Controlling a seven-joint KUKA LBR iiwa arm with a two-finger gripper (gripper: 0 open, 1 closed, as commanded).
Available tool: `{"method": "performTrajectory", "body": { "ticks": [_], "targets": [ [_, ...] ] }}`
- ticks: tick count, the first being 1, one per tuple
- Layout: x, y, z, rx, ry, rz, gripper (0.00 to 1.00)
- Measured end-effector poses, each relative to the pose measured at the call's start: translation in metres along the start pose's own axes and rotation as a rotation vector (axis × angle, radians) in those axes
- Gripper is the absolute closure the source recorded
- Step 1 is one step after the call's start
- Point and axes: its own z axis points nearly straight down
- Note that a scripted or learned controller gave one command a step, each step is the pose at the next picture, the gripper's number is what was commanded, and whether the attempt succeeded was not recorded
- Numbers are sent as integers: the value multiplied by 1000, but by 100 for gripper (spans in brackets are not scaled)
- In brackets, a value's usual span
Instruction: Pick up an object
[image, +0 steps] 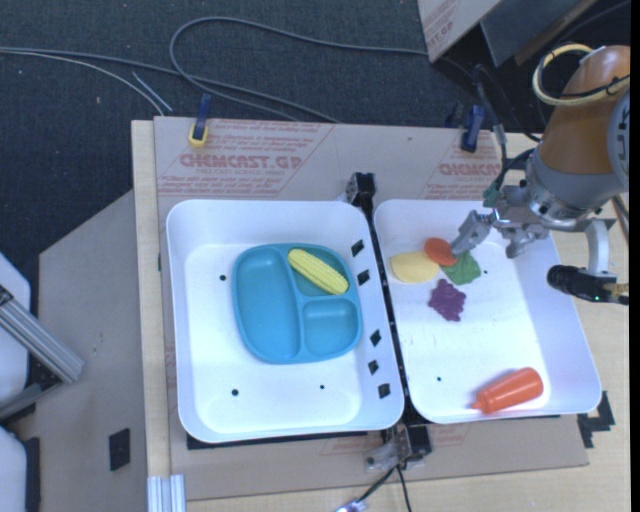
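Observation:
My gripper (494, 240) hangs over the far part of the right bin (560, 330), open, with nothing between its fingers. Its left fingertip (468, 238) is just above a small cluster: an orange-red piece (437, 249), a green piece (463, 269) and a flat yellow piece (412, 267). A purple bunch of grapes (448, 300) lies a little nearer the front. An orange carrot (509, 390) rests by the bin's front edge. In the left bin (200, 330) a yellow corn cob (318, 270) lies on a blue divided plate (265, 300).
A black divider with clips (372, 300) runs between the two bins. Blue clamps (200, 130) hold the cardboard-covered bench at the back. Cables (250, 50) lie on the dark floor beyond. A black fitting (585, 283) juts over the right bin's right side.

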Motion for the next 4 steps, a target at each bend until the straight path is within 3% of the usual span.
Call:
{"method": "performTrajectory", "body": {
  "ticks": [1,3,4],
  "targets": [
    [0,3,-9,-15,-2,-3,0],
    [13,16,84,-12,-2,-4,0],
    [14,16,109,-13,-3,-3,0]
  ]
}}
